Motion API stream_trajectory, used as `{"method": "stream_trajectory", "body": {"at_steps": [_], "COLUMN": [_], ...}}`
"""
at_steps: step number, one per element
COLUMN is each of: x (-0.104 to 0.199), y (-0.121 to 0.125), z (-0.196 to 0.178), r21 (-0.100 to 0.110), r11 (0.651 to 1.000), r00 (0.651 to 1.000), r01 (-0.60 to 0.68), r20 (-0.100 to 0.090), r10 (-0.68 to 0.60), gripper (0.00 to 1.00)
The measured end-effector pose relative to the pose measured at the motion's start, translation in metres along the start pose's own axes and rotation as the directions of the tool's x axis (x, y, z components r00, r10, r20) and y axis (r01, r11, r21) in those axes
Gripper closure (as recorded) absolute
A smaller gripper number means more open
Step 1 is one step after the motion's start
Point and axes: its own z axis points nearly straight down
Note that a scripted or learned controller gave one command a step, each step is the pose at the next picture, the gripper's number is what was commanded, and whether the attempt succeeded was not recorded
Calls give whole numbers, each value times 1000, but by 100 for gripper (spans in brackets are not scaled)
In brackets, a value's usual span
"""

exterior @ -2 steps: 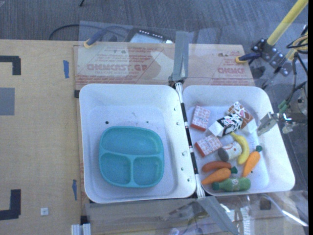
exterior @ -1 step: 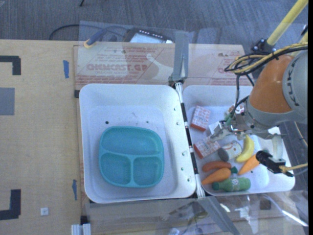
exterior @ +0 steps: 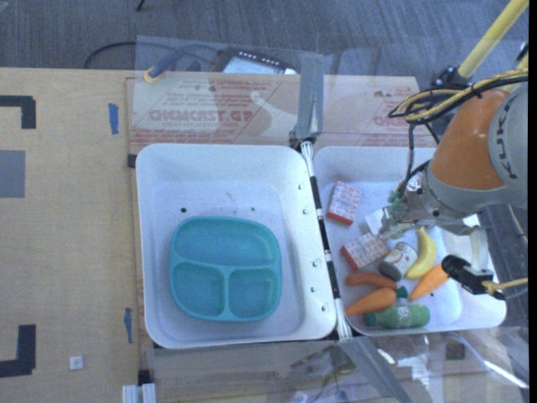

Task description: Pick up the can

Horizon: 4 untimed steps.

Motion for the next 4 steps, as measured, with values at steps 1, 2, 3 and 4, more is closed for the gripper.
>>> {"method": "stream_trajectory", "body": {"at_steps": [1, 2, 3, 4], "x": [0, 6, 7, 86], "y": [0, -24, -23, -34], "z": [0, 20, 10, -112], "r21": [0, -24, -26, 7], "r11": [1000, 1000, 1000, 992], "r00": [1000, 1000, 1000, 992], "r01": [0, -8, -9, 122], "r20": [0, 6, 2, 1], "r10": [0, 8, 9, -122], "gripper": [0, 0, 100, 100]}}
